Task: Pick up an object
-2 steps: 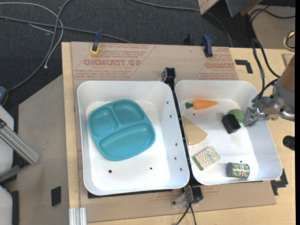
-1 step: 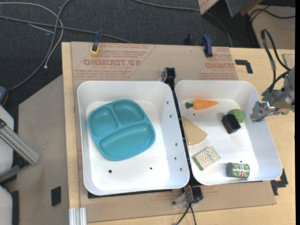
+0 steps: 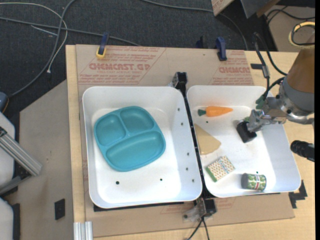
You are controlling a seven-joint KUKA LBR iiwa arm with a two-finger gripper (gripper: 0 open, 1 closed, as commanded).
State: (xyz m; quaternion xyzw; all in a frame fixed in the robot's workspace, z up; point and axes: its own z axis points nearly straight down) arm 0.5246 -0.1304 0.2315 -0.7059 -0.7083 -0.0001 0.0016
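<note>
Camera view, fixed above the bench and looking down at a slant: two shallow white plastic bins sit side by side on a brown cardboard-covered bench top (image 3: 130, 64), which is held by two blue clamps (image 3: 103, 43) at its far edge. The left white bin (image 3: 92, 134) contains a teal plastic divided plate (image 3: 130, 138) with three compartments, lying flat near the bin's middle. The right white bin (image 3: 280, 169) contains four loose objects. An orange toy carrot with a green top (image 3: 215, 111) lies on its side near the far left corner, green end toward the divider between the bins. A flat tan wedge-shaped piece (image 3: 206, 143) lies against the left wall, below the carrot in the frame. A small rectangular packet with a green-and-white dotted pattern (image 3: 220, 167) lies near the wedge, toward the near edge. A short grey can with a green-and-red label (image 3: 254, 181) lies on its side close to the near right corner. The grey arm with its orange band (image 3: 302, 79) enters from the right. Its black two-finger gripper (image 3: 246, 132) is low over the bin floor, right of the wedge and below the carrot, apart from all four objects. Whether the gripper is spread or closed cannot be determined at this resolution; no object is visible in it.
</note>
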